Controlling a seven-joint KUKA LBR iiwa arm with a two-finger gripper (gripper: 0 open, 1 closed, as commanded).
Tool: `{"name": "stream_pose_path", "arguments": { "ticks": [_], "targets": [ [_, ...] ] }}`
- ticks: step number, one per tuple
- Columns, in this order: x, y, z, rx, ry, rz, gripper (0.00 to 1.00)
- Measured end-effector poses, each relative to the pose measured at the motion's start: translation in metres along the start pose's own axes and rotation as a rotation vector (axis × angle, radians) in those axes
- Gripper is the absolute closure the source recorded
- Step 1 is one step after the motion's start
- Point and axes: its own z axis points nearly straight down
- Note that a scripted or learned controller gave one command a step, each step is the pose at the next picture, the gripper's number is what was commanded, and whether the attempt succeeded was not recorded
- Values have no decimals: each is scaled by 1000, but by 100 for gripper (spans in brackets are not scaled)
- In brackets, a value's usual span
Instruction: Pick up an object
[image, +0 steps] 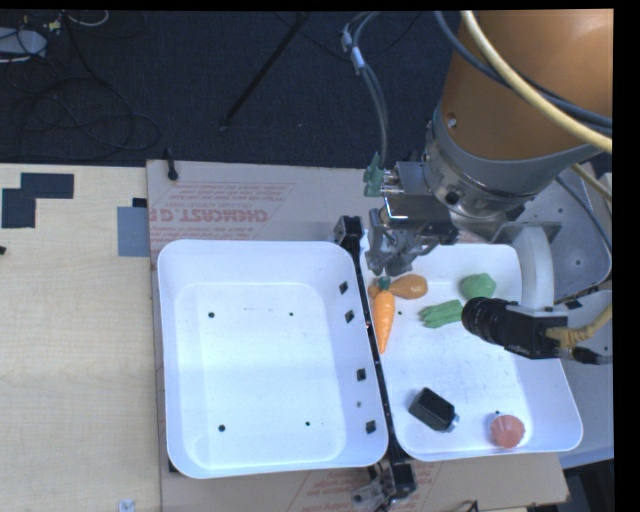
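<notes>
My gripper (388, 262) hangs over the far left corner of the right bin (545, 400), just above the green top of an orange carrot (382, 318) that lies along the bin's left wall. An orange oval piece (409, 288) lies right beside the gripper's tip. Two green pieces sit further right, one rounded (478, 285) and one long (439, 314). Near the bin's front lie a black block (433, 409) and a pinkish-red ball (507, 430). Nothing visibly hangs from the gripper.
The left bin (170, 300) adjoins the right one along a black clipped divider (362, 340). A black cylinder on a cable (510, 328) juts over the right bin's right side. The arm's large body (520, 110) covers the far right corner.
</notes>
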Motion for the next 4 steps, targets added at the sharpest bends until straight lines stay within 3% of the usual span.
{"name": "stream_pose_path", "arguments": {
  "ticks": [1,2,3,4],
  "targets": [
    [64,0,-47,-3,1,-2,100],
    [116,13,-13,6,-3,0,100],
    [113,64,-45,-2,-1,5,100],
    [113,-2,-22,6,-3,2,100]
  ]
}}
